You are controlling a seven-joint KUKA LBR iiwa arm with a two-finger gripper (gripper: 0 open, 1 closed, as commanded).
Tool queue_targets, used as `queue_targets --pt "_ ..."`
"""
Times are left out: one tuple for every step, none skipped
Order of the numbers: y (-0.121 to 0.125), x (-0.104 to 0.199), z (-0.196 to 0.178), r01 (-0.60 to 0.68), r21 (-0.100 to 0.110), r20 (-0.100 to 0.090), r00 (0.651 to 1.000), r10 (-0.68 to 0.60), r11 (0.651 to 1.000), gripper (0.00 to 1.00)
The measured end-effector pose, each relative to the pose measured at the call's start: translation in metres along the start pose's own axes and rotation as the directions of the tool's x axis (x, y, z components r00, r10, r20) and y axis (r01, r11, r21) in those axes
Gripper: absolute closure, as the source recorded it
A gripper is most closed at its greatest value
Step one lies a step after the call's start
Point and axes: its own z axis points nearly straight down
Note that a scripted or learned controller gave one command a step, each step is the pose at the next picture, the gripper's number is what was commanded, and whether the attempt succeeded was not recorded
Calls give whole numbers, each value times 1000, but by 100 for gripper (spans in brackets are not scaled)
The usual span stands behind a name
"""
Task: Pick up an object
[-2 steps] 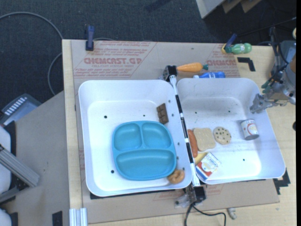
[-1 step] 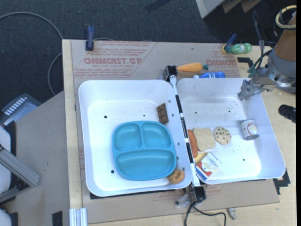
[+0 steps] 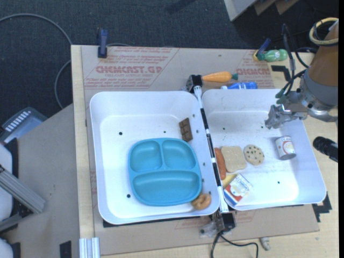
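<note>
Nearest the camera lies a pretzel [image 3: 202,201]. Beside the gripper [image 3: 273,118] stands a can [image 3: 285,147]. Whether its jaws are clenched cannot be told.

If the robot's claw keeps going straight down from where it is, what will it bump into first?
Probably just the bare white floor of the right bin. The gripper hangs over an open patch; the small can sits nearer the front, though depth is hard to judge.

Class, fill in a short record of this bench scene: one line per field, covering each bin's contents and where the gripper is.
left bin: blue divided plastic plate, brown chocolate bar, small brown pretzel
right bin: slice of bread, round chip cookie, small silver can, orange hot dog, white packet
gripper: over right bin's back, above the can
held: nothing seen
</note>
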Motion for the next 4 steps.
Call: queue_targets --pt "0 0 0 0 0 0 1000 0 1000 0" --pt "6 -46 113 3 -13 -1 1000 -3 1000 0" --pt "-28 41 134 -1 -9 2 1000 1 1000 0" --pt "-10 44 134 -3 -7 4 1000 3 1000 0"
